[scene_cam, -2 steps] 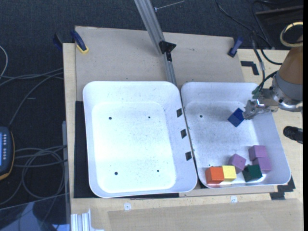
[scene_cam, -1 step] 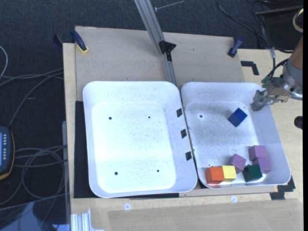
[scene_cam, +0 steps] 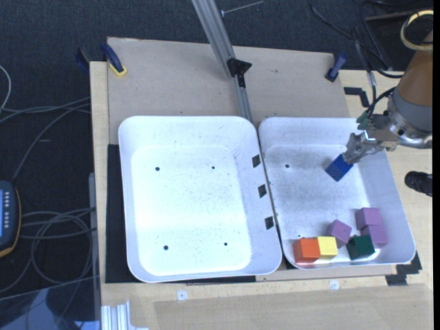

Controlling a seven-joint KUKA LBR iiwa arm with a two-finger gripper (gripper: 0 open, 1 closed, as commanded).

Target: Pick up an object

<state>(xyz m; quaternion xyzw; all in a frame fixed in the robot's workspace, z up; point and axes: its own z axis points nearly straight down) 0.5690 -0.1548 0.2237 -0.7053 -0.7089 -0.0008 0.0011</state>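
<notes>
**Blue block at the fingertips, over the right-hand bin**

From where I stand, the grey arm with its orange band (scene_cam: 417,88) enters from the right and is cut off by the frame edge, so most of its length is unseen. Its two-finger gripper (scene_cam: 352,154) sits above the right-hand shallow white plastic bin (scene_cam: 302,133). A small blue rectangular block (scene_cam: 337,168) lies tilted directly at the fingertips, touching them. The jaws appear closed on the upper end of this block, though the contact point is small and partly masked by the metal fingers.

In the near right corner of the same bin, a cluster of small blocks rests close together: an orange cube (scene_cam: 307,249), a yellow cube (scene_cam: 327,246), a dark green cube (scene_cam: 359,247), and purple blocks (scene_cam: 371,218), whose exact number is hard to make out where they overlap.

The left-hand shallow white plastic bin (scene_cam: 137,133) adjoins the other. A grey metal rail (scene_cam: 214,26) crosses the tan board above, running out of view at the top.
</notes>
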